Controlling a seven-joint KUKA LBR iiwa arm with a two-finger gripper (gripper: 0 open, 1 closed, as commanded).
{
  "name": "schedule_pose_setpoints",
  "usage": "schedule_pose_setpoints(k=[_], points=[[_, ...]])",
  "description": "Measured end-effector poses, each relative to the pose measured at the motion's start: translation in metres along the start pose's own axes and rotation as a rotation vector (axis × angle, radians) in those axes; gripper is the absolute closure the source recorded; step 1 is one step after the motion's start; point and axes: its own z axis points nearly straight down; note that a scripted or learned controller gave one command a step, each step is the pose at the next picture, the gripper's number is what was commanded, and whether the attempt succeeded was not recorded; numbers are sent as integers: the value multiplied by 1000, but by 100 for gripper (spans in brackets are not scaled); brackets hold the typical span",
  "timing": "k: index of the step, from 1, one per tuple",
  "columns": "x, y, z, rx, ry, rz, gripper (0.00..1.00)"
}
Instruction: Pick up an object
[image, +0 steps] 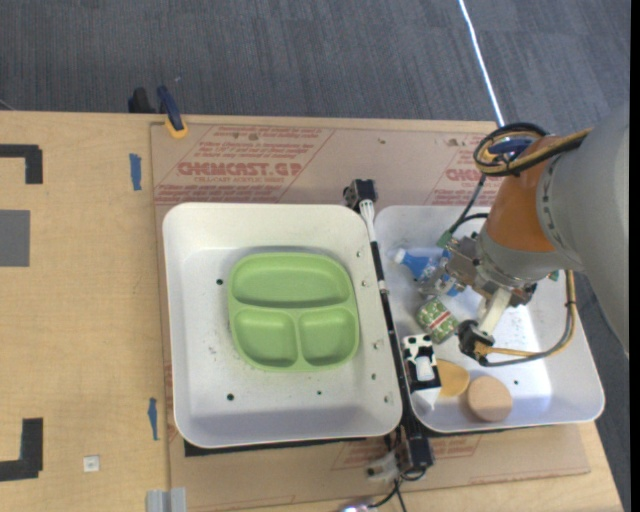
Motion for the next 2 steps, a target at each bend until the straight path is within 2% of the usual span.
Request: schedule_pose_setpoints(k=[1,2], points=[[29,58,0,14,-7,-249,0],[29,58,-9,18,-9,-251,100]])
